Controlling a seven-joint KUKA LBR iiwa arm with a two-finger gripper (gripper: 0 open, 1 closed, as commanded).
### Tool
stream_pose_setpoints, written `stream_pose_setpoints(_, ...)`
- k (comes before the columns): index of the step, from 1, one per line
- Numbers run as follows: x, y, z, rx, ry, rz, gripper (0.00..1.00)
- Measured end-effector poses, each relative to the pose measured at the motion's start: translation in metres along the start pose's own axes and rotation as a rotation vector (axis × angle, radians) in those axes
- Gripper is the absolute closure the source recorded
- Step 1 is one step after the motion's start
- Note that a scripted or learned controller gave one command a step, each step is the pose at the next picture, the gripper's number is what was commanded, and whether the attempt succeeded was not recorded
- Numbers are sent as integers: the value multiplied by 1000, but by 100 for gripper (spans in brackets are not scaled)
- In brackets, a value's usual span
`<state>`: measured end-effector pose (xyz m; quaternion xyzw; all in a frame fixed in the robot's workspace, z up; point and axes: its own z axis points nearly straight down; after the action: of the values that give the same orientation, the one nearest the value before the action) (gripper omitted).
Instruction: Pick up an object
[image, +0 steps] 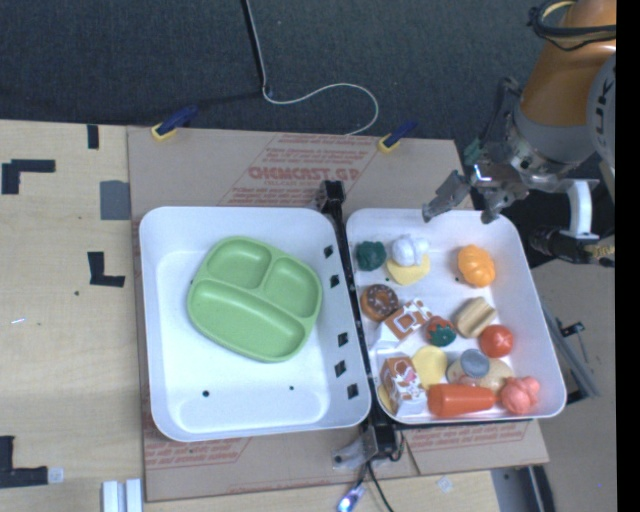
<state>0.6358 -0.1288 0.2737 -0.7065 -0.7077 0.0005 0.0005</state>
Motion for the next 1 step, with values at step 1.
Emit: stream_pose_setpoints(1, 61, -54, 37, 6, 2, -3, 0)
